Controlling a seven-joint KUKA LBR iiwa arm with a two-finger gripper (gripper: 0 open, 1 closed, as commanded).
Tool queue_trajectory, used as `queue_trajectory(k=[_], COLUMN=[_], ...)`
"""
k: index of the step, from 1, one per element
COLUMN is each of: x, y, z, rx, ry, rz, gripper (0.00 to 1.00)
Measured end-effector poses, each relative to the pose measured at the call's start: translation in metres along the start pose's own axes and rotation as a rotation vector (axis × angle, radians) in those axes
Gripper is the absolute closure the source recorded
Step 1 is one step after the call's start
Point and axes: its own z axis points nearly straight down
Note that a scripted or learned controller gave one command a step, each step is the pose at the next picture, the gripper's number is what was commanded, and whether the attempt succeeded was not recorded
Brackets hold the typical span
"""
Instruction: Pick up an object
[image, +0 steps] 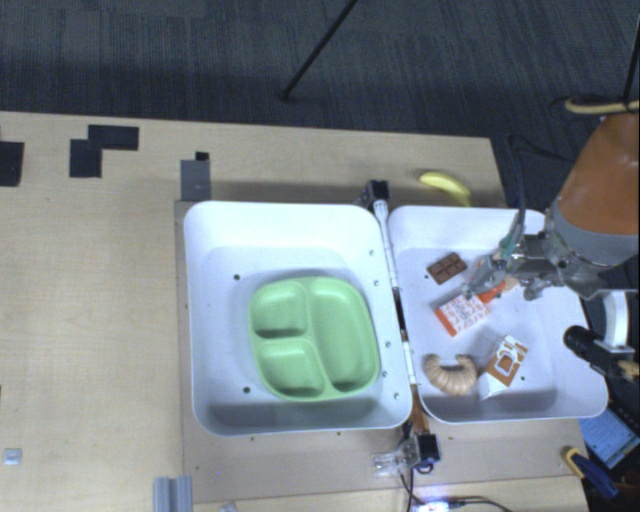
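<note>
Gripper (487, 280) sits low inside the right bin (560, 400), directly over the upper end of the orange-and-white packet (462, 314); fingertips look to be touching or just above the packet's top edge, but can't tell whether they are spread or pinched, and nothing is visibly held between them. Taking the packet as landmark: brown chocolate-like square (447, 267) lies just beyond its far-left corner, apart from it; croissant-shaped pastry (453, 373) lies nearer the camera, apart from it, close to the bin's near wall; small orange-and-white carton (506, 360) lies to the near-right, just beside the pastry. Green divided tray (312, 338) is well to the left, in the left bin (205, 300). Yellow banana (444, 185) rests on the bench beyond the bins, well away from the packet. Assessment: packet is the likely target, given gripper position. Appears flat, light, prob. thin card or foil, so may flex or slide on the smooth bin floor when pressed. Best hold, in my judgement: across the short width near mid-length, fingers straddling both long edges. Risk: tips pinch only one end and the packet pivots or slips out on lift. Not yet lifted.
</note>
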Motion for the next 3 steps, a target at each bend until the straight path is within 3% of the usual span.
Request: queue_trajectory(k=[1, 2, 3], x=[-0.045, -0.044, 0.026], y=[0.051, 0.052, 0.123], z=[0.146, 0.135, 0.046], rx=[-0.005, -0.010, -0.005], ry=[-0.002, -0.002, 0.001], rz=[0.003, 0.002, -0.002], gripper=[0.00, 1.00, 1.00])
